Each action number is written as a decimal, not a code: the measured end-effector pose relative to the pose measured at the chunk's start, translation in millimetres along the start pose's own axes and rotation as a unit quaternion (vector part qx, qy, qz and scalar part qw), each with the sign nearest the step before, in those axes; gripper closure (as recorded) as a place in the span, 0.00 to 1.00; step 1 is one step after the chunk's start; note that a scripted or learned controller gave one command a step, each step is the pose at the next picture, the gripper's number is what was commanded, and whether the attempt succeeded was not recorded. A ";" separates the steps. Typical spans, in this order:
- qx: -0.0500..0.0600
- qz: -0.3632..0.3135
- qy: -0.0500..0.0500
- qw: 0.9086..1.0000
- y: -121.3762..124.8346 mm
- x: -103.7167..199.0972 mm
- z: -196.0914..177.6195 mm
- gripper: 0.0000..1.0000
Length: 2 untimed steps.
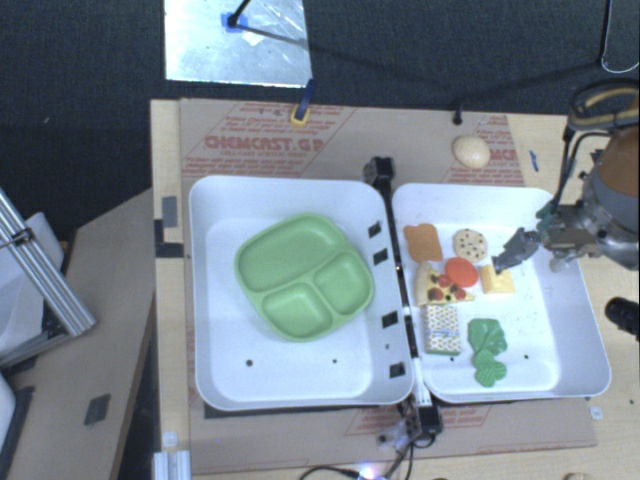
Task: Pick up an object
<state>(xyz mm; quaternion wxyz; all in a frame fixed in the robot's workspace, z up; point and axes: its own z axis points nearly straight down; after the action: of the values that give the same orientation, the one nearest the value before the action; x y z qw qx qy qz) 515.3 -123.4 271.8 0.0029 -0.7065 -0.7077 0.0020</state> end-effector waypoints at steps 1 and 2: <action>-0.005 -0.001 -0.001 1.000 1.6 0.0 -4.4 0.00; -0.002 0.000 0.000 1.000 4.0 3.5 58.0 0.00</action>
<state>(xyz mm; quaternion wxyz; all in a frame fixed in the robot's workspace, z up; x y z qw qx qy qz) 518.9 -119.8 213.8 0.0018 -0.7064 -0.7078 0.0010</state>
